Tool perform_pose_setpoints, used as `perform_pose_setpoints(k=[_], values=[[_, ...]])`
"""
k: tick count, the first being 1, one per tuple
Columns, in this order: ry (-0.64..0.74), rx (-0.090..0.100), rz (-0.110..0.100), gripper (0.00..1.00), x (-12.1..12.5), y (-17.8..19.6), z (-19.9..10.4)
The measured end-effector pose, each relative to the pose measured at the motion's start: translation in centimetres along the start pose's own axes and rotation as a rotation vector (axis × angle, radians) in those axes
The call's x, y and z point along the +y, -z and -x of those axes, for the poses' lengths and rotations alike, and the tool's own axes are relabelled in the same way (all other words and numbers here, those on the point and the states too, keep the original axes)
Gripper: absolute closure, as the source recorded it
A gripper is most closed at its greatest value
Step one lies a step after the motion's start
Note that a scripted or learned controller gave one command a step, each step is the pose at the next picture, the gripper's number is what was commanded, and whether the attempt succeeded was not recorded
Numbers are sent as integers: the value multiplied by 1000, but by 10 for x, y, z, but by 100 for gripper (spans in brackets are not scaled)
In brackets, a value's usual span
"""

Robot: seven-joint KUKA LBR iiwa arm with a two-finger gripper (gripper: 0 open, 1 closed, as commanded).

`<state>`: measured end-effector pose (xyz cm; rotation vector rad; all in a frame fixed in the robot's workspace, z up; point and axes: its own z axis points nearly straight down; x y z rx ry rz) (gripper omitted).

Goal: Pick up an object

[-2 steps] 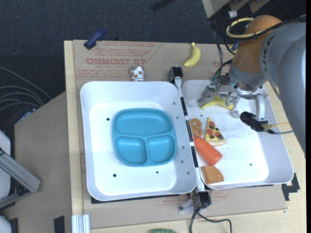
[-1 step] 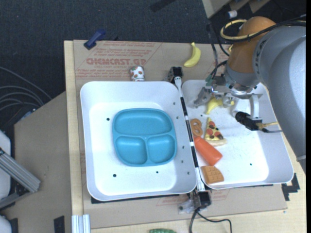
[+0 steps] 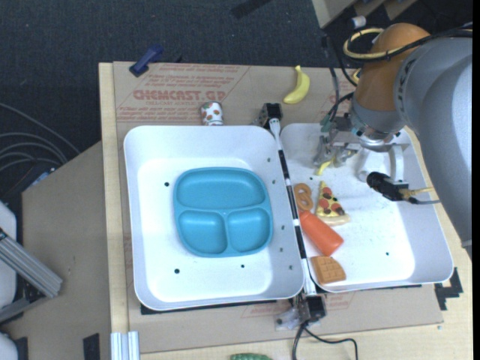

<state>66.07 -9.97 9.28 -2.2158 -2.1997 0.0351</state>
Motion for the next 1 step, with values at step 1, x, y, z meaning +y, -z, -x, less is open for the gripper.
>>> perform_pose_setpoints(k=[1], values=[[9,2,31,100,2,114,-55]])
